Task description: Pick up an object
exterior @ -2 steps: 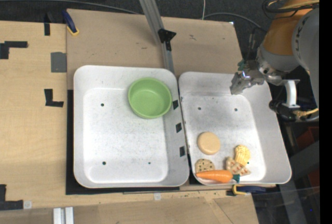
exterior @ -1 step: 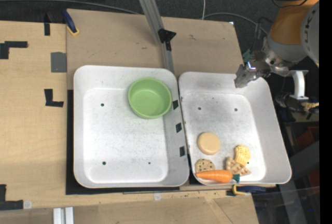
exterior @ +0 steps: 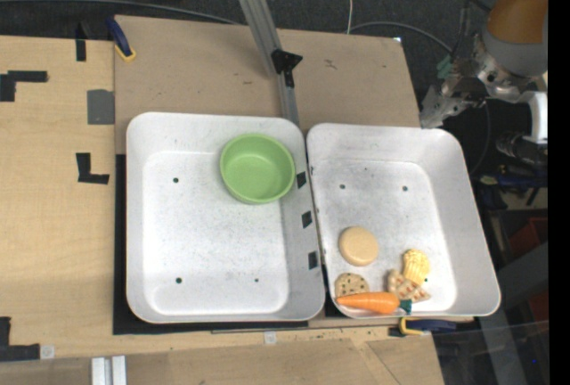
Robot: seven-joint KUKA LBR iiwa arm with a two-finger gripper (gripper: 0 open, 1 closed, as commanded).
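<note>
- Our gripper sits off the top right corner of the right bin, over the dark floor, tucked under the arm. It's too small and cluttered there to read, so we honestly can't tell its state, and we see nothing in it.
- Nothing is picked yet, so we're at the approach step, and the arm has a fair way to travel.
- Candidates nearest us are all in the right bin's front corner: a round tan cookie, a cracker, a yellow corn piece, and an orange carrot lying along the front wall.
- We'd go for the cookie; it sits apart from the rest with bare floor around it.
- The carrot looks risky, pressed against the wall and touching the cracker.
- The green bowl in the left bin is further off; we'd need to pinch its rim.
</note>
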